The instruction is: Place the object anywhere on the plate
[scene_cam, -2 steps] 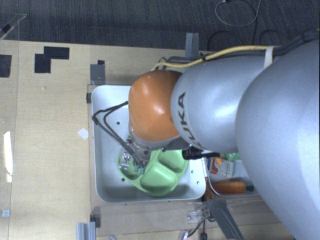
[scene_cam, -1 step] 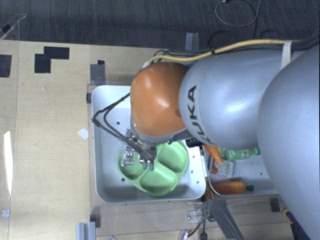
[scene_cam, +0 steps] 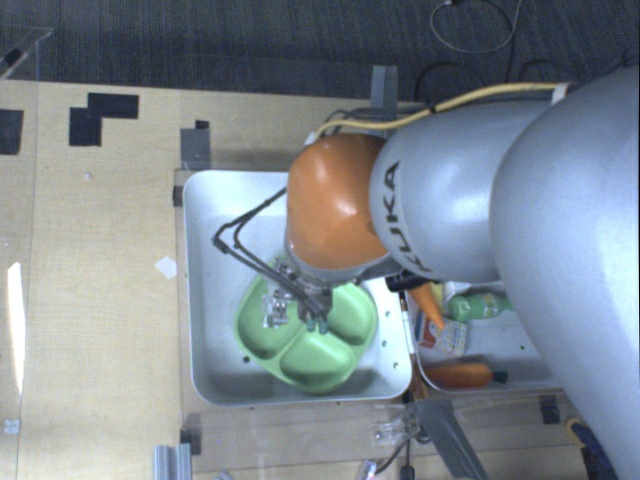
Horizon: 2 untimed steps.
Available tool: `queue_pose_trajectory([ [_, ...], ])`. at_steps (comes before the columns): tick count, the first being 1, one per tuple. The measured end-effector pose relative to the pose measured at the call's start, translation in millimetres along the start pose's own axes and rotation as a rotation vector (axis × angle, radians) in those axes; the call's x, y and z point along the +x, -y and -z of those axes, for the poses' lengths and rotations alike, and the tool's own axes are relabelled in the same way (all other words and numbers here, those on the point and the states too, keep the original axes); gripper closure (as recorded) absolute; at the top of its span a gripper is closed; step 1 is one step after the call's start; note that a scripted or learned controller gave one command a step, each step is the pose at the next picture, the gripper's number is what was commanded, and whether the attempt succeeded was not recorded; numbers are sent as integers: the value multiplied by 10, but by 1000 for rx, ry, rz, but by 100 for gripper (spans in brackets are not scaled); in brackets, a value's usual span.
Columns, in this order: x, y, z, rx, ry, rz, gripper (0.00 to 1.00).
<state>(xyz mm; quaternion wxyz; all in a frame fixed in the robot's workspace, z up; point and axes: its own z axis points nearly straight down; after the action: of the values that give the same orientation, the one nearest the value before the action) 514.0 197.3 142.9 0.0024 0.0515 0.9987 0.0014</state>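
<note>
The gripper [scene_cam: 297,308] hangs over the green plate [scene_cam: 345,353] in the left bin [scene_cam: 205,268]; its finger state cannot be told. At three o'clock, the right bin [scene_cam: 520,378] holds an orange carrot-like object [scene_cam: 462,373], a green bottle [scene_cam: 478,306] and packets, overhung by the arm [scene_cam: 480,198].

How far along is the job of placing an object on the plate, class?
Done: the arm has reached the left bin, with its claw low over the green plate. In hand: unclear, since no object can be seen in the claw. Left: confirming an object lies on the plate; carrots and a bottle sit in the right bin.
</note>
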Motion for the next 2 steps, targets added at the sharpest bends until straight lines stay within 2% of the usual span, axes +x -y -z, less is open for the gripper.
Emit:
queue_pose_trajectory([
  [1, 274, -91, 113, -1, 0, -25, 100],
  [2, 244, 113, 522, -1, 2, -47, 100],
])
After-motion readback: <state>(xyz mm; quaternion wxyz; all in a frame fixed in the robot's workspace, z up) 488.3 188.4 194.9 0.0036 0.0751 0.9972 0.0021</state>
